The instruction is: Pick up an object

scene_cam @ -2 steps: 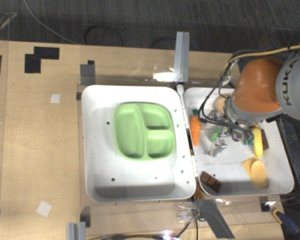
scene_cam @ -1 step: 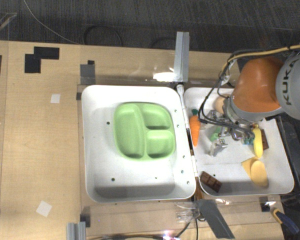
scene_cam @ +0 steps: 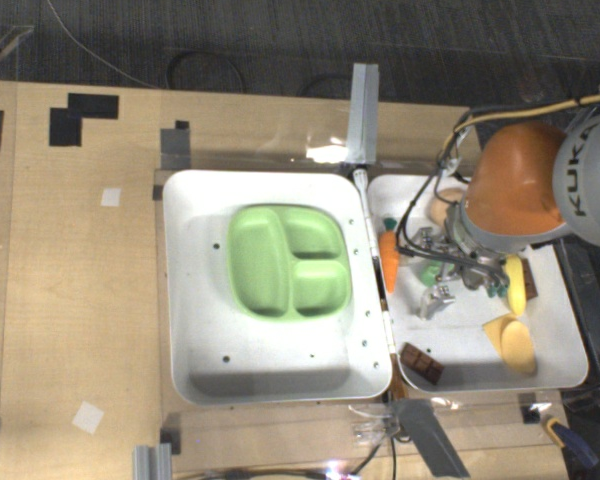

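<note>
I see the arm (scene_cam: 520, 183) reaching in from the right over the right bin (scene_cam: 570, 368); its orange band sits above the wrist, with cables looped around it; the gripper (scene_cam: 438, 300) hangs low over the bin's middle, just above the white floor; I cannot tell how it is set, and I see nothing in it. In that bin a carrot (scene_cam: 389, 258) lies along the left wall, near the gripper but apart from it; a brown block (scene_cam: 421, 364) lies at the near left corner; a banana (scene_cam: 516, 285) lies just right of the gripper, partly under the wrist; a yellow wedge (scene_cam: 513, 342) sits near the right front. In the left bin (scene_cam: 195, 368) a green tray (scene_cam: 285, 261) with three compartments rests at the middle.
</note>
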